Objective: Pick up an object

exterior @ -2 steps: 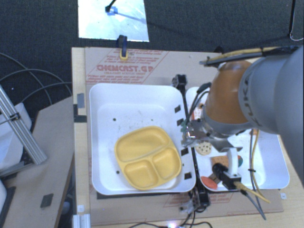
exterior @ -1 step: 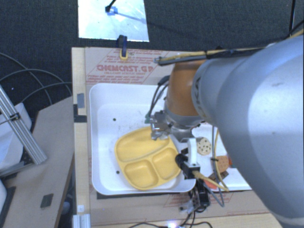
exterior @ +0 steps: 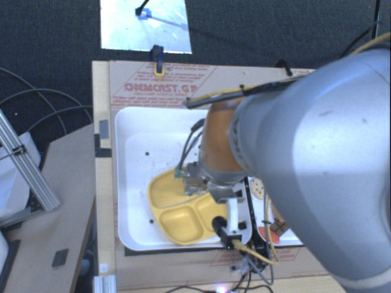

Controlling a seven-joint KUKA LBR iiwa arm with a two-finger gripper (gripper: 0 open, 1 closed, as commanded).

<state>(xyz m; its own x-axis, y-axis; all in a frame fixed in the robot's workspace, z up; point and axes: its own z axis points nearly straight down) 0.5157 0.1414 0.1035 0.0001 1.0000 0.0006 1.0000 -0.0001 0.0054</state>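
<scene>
The bench [exterior: 104,188] carries a shallow white plastic bin [exterior: 137,139], where a yellow two-compartment plastic tray [exterior: 177,215] lies at the near side. The jaws [exterior: 194,185] hover over its far edge; I cannot tell their opening.

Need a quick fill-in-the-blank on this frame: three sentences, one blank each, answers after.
1. The yellow plastic divided tray lies in the ____ of the two shallow white bins.
2. The tray's colour is ____.
3. The band above the wrist of the grey arm is ____.

Missing words: left; yellow; orange
</scene>
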